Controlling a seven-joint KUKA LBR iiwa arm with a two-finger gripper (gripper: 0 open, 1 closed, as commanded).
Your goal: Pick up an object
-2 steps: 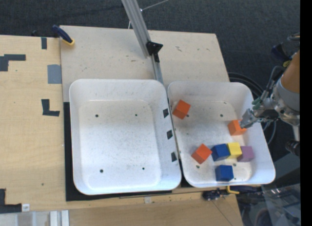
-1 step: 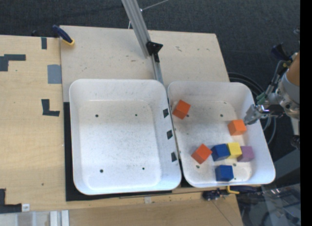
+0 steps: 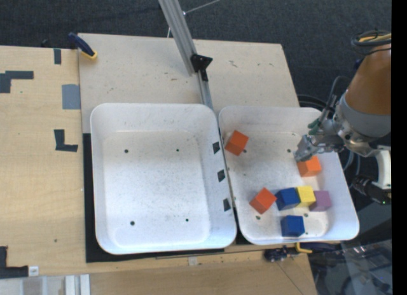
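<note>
Nearest me, a blue cube [image 3: 292,225] sits at the right bin's [image 3: 280,122] front edge, behind it a row: orange, blue, yellow, purple. My gripper [image 3: 305,152] hangs low, just beside an orange cube [image 3: 310,166] by the right wall; I cannot tell its opening.

- The two bins [image 3: 156,116] look like smooth white plastic, a bit shiny, with small dark specks.
- The bench [image 3: 38,135] looks like pale wood, flat and matt.
- The blocks [image 3: 287,198] look smooth and matt, in plain bright colours.
- The pole [image 3: 173,17] looks like grey metal with a dull shine.
- The arm [image 3: 372,93] has a smooth, glossy orange band and a smooth grey part.
- The floor [image 3: 286,7] looks like dark, rough carpet.
</note>
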